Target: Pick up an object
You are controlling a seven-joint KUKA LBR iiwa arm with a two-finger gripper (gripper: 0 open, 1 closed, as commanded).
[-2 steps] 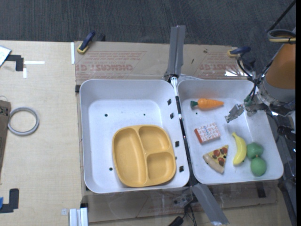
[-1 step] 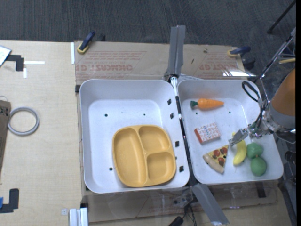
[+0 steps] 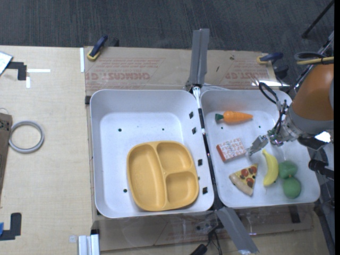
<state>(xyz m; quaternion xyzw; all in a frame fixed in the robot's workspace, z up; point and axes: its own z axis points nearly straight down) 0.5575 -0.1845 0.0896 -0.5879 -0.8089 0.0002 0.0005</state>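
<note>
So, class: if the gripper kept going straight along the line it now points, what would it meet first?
The gripper points toward the view's lower left, at the red-and-white block in the right bin. That block would probably be first. Its height above the bin is unclear, so it might strike the floor just short of it.

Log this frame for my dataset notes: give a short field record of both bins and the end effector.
left bin: yellow divided plate
right bin: toy carrot, red-and-white box, pizza slice, banana, green toy
end effector: low over the right bin, between the box and the banana
held object: none seen
bench, left: tape roll
</note>
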